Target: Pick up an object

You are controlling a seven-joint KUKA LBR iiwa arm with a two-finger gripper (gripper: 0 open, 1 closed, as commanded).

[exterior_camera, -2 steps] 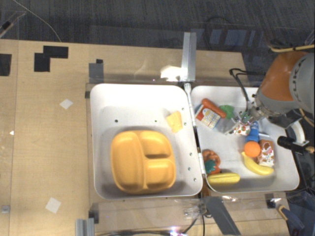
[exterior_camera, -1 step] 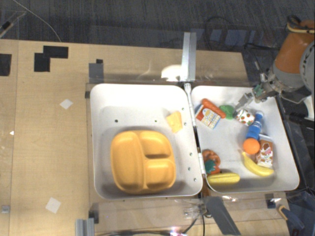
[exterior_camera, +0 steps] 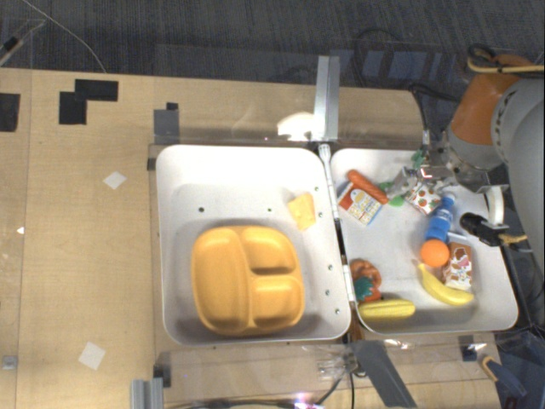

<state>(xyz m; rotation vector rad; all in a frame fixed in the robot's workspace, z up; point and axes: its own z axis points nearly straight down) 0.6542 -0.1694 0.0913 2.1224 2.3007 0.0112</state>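
My gripper hangs just above the blue bottle in the right bin, its state beyond what I can tell, and I judge that bottle light, stiff, slippery, best pinched across its body.

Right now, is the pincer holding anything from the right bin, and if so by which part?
It cannot be told. The pincer sits low at the back of the right bin, right over a small patterned packet, but no item is clearly between its tips.
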